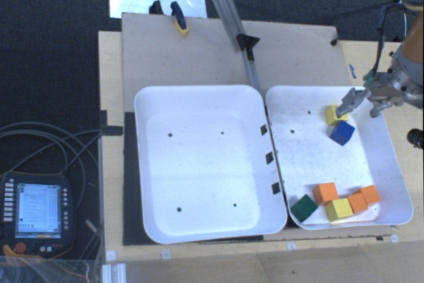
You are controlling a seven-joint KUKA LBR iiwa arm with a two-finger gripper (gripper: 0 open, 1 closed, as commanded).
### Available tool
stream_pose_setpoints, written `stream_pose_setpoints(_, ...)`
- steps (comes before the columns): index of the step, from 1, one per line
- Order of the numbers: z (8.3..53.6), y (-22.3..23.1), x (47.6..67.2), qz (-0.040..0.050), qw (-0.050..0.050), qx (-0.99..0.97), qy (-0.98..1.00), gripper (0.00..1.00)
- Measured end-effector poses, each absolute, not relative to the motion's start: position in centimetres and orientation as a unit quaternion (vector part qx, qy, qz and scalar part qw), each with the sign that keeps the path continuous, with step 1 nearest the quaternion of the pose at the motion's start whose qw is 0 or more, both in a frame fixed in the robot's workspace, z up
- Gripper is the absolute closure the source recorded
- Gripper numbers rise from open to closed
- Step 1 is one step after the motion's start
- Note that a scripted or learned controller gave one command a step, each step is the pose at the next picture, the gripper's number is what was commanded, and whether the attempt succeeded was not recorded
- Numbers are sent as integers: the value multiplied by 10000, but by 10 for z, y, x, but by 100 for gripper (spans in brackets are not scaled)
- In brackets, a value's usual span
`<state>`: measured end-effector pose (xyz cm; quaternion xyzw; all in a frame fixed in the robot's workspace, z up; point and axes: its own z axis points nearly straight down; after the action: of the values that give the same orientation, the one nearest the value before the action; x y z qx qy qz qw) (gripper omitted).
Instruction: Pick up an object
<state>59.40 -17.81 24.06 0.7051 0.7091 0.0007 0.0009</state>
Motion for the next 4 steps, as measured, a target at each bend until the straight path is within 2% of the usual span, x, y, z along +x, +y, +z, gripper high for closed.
stream_pose_setpoints(1, 241, -178, 594, 6, 9, 7052, 7090, 0)
stream_pose_setpoints(2, 198, -180, 590, -7, -3, 7064, 7078, 0)
stream_pose_setpoints(3, 156, -179, 593, -6, -7, 7061, 7081, 0)
stream_pose_setpoints(4, 113, -183, 597, 10, 85, 7066, 7076, 0)
